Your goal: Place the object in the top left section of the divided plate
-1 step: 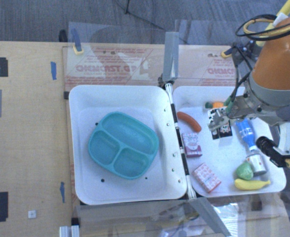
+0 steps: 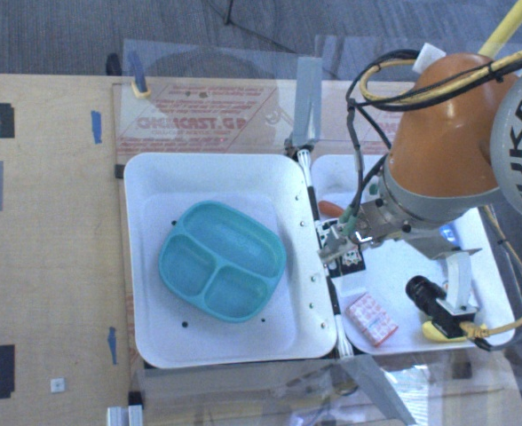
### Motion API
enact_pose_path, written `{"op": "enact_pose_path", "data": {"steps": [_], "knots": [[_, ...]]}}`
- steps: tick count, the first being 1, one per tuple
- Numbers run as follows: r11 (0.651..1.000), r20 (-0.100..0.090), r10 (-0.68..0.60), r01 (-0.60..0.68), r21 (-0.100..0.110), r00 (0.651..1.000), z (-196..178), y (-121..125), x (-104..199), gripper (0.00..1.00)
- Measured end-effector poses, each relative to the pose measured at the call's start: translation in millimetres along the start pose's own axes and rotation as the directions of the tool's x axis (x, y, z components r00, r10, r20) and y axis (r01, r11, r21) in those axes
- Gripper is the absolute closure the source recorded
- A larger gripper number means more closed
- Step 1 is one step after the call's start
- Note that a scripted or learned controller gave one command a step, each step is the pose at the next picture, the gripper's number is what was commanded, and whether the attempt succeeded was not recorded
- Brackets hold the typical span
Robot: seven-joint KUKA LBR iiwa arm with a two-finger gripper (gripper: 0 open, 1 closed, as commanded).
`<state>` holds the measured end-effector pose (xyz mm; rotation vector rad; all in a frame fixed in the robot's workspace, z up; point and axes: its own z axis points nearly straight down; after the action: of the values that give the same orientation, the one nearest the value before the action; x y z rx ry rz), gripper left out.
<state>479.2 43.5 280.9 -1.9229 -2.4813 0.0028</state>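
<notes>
On the worktop (image 2: 48, 238), the left bin (image 2: 150, 176) carries the teal divided plate (image 2: 223, 260) with all its sections bare, so we judge the task to be at its pick-up step, with nothing delivered yet. Moving right, the pincer (image 2: 341, 245) hangs low by the wall between the two bins, at the left edge of the right bin (image 2: 394, 273). From this slant we cannot tell whether it is spread or pressed together. Just on its far side a small red-orange thing (image 2: 330, 209) peeks out, partly hidden by the arm, and it may be the object meant. A pink-and-white block (image 2: 370, 318) lies nearer and slightly right of the pincer, apart from it. The next move calls for a sure grasp in the right bin, a lift clear of the wall, then a carry left to the plate's top left section.
</notes>
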Motion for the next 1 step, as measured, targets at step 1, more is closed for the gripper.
{"op": "enact_pose_path", "data": {"steps": [1], "knots": [[0.99, 0.0, -0.139, 0.139, 0.0, 0.99, 23.1, 3.9, 15.6, 1.0]]}}
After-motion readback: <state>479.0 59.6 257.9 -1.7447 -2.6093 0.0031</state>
